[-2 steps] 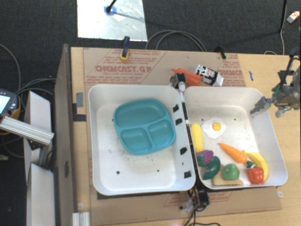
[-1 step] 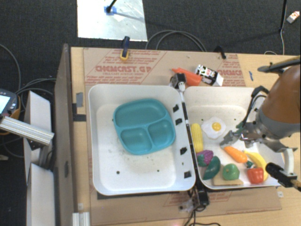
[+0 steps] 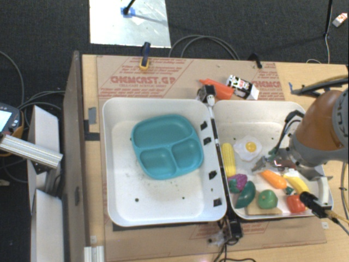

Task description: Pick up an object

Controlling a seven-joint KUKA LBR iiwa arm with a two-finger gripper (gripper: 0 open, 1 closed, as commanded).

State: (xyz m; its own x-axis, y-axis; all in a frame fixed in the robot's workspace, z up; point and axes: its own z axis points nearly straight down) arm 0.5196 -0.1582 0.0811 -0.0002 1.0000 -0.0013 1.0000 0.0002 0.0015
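The right bin [image 3: 256,116] holds several toy foods. A fried egg [image 3: 250,148] and a corn cob [image 3: 228,157] lie on its left side. Near the front are a purple piece [image 3: 237,182], a dark green piece [image 3: 246,194], a green round fruit [image 3: 266,199], an orange carrot [image 3: 272,179], a yellow piece [image 3: 297,184] and a red piece [image 3: 296,203]. My gripper [image 3: 274,162] hangs low over the right bin, just above the carrot and right of the egg. The wrist hides part of the bin's right side.
The left bin [image 3: 122,195] holds a teal divided plate [image 3: 166,146]. A divider with black clips [image 3: 212,146] separates the bins. Behind them on the cardboard lie an orange-handled tool [image 3: 215,89] and a small black-and-white box [image 3: 242,86]. Cables run along the back.
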